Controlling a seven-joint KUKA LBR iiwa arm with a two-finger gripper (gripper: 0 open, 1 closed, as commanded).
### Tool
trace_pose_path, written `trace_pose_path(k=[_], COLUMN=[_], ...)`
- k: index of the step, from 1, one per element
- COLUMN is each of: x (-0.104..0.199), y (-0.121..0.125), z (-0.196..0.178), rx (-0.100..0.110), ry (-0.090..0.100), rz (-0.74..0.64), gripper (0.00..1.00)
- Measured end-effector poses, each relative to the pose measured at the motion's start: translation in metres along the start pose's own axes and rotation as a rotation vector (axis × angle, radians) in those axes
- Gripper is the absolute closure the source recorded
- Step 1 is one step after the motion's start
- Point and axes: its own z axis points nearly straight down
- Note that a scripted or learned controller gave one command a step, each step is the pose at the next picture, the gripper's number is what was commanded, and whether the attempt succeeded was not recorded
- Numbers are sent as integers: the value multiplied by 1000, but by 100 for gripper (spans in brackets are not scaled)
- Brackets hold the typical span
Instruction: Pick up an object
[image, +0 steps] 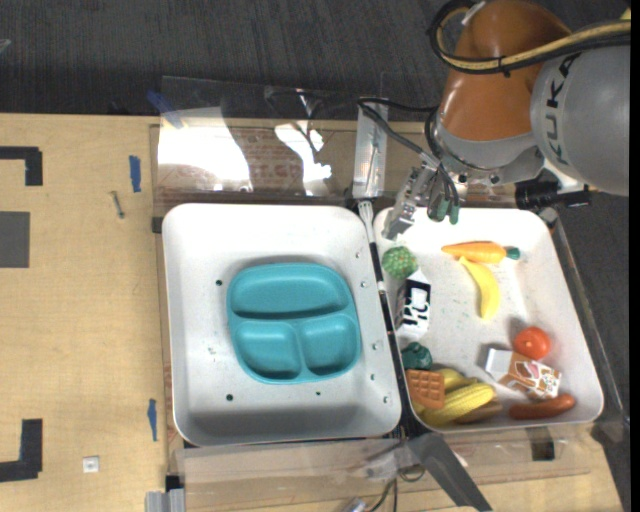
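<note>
I see the gripper (420, 205) over the right bin (575, 300), at its far left corner, close to the wall shared with the left bin (190, 300). It hangs just above the broccoli (399, 262). I cannot tell how the jaws stand; nothing shows between them.

Things in the right bin: the broccoli sits near the far left corner. Just nearer than it, along the left wall, a black-and-white carton (415, 305). Further down that wall, a dark green piece (415, 354). At the near left corner, a waffle (425, 386) touching a corn cob (465, 400). A carrot (480, 251) lies near the far edge, with a banana (484, 285) just beside it, toward the middle. A tomato (532, 342) sits near the right wall. Nearer than it, a small box (533, 377) and a grey block (496, 359), close together. A sausage (542, 406) lies along the near edge.

The left bin holds a teal tray (293, 320) with three compartments, in its middle.
</note>
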Motion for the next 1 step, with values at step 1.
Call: trace_pose_path(k=[1], x=[-6], y=[16], z=[-21], rx=[0], ry=[1], rz=[-130], gripper=[100])
